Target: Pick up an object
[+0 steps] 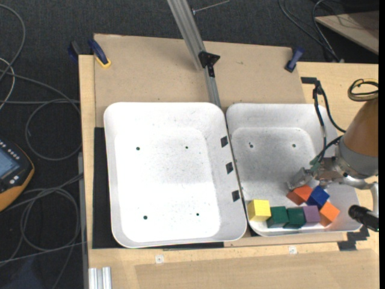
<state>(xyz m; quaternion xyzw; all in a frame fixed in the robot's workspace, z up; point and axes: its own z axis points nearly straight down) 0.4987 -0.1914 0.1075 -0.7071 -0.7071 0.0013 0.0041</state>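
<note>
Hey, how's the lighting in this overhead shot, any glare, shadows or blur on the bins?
Camera view: even, soft light; the two white bins look bright but not glaring; faint shadows under the small coloured blocks; the grey arm's gripper is slightly blurred.

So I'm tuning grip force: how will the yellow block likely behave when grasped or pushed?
The yellow block looks like a small rigid cube, so it probably won't flex and is likely light. Flat faces suggest it slides rather than rolls. It sits by the right bin's near-left wall, beside a green block, so a push may jam it.
</note>
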